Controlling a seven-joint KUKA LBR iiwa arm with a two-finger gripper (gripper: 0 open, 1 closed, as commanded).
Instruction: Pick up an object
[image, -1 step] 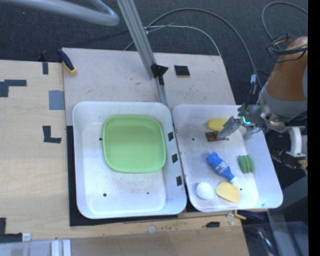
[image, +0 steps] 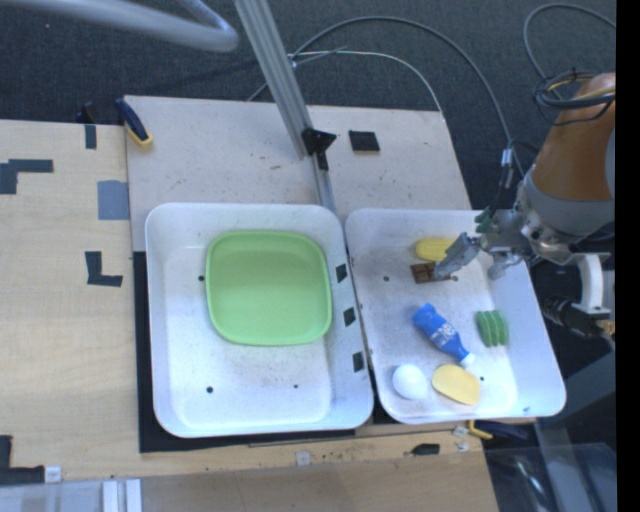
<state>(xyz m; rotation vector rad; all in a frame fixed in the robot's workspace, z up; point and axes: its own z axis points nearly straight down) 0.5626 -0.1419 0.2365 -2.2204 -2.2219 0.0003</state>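
Grey hand (image: 452, 258) hangs low in the right bin (image: 520, 400), near a yellow piece (image: 433, 248) and brown block (image: 424, 272); whether it grips anything, I cannot tell. Blue bottle (image: 440, 333), green item (image: 491, 327), white ball (image: 408, 381) lie nearer the front.

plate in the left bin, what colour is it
Light green plate, camera view.

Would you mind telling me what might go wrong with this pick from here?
The gripper sits low beside a small brown block and a yellow rounded piece that nearly touch; closing may catch both or push one away. It also works near the right white bin wall, which it might clip.
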